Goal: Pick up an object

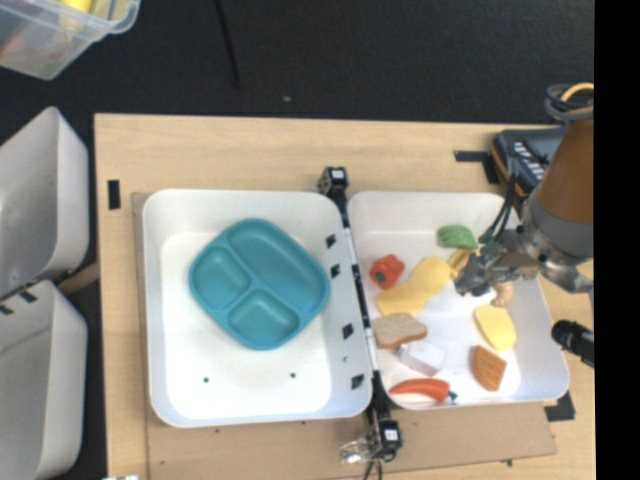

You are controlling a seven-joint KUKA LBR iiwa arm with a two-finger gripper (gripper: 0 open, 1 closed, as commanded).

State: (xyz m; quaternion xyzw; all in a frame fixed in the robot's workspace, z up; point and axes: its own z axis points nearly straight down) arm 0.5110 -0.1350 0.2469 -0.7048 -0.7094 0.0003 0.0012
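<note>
Hovering fingers, state unclear, beside yellow banana, long axis slanting lower-left to upper-right

Two white bins, one teal tray, roughly nine food items.

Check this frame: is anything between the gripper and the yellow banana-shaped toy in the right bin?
Nothing visible blocks it. The gripper hangs over the right bin, just right of the yellow banana-shaped toy. The green piece lies off to the side.

Tool hovers beside yellow banana in right bin.
</note>
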